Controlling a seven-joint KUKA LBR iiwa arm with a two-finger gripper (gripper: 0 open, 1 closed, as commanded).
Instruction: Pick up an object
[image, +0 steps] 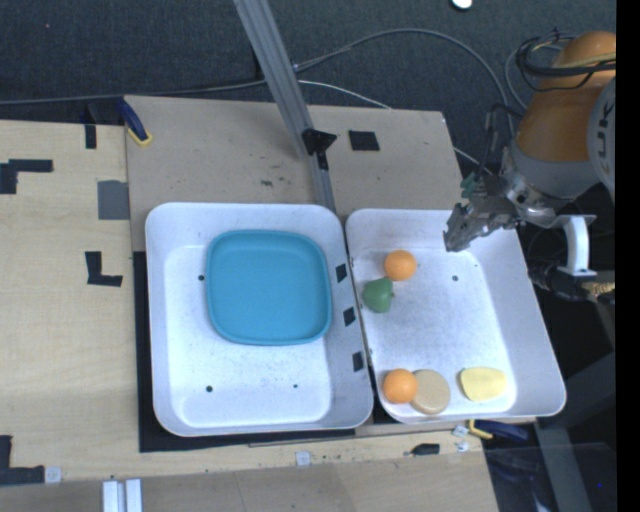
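The right bin (500, 300) holds an orange ball (400, 265) with a green piece (378, 295) just below it near the bin's left wall. Along the bin's front lie a second orange ball (399, 385), a tan round piece (431, 391) and a yellow piece (483, 383). My gripper (460, 236) hangs over the back of the right bin, to the right of the upper orange ball and apart from it. Nothing shows between its fingertips.
The left bin (170, 330) bears a blue square plate (268, 286). A grey metal pole (290, 95) slants up from between the bins. The arm's orange and grey body (560, 130) stands over the right bin's back right corner.
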